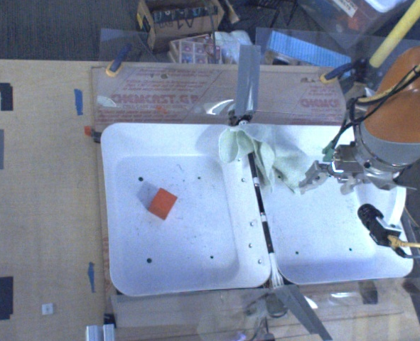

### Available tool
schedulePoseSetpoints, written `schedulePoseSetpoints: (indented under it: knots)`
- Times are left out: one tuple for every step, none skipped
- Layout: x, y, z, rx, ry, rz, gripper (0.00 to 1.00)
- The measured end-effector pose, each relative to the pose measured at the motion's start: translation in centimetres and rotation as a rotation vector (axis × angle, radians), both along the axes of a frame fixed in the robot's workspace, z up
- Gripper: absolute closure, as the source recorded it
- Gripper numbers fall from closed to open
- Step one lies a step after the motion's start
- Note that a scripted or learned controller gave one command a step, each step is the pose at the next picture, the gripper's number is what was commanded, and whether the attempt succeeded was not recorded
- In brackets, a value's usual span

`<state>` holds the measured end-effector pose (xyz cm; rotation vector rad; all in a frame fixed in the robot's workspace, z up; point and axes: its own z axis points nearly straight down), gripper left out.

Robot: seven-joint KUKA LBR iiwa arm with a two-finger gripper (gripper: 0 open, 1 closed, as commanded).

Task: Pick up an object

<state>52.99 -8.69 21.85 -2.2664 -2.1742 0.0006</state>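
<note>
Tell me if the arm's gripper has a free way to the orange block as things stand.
Probably yes. The orange block lies alone in the left bin, nothing over it. The gripper is over the right bin, beside the pale cloth on the divide.

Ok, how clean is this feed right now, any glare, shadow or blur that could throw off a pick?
Camera view: lighting is even, with soft shadow beside the orange block in the left bin. Glare streaks show on the clear panel behind the bins. The end effector looks slightly soft against the pale cloth; its finger state is unclear.
</note>
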Motion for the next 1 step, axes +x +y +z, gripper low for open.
schedulePoseSetpoints:
  knots:
    - [5.15,-2.46,-12.84,-0.001,-0.003,0.325,0.00]
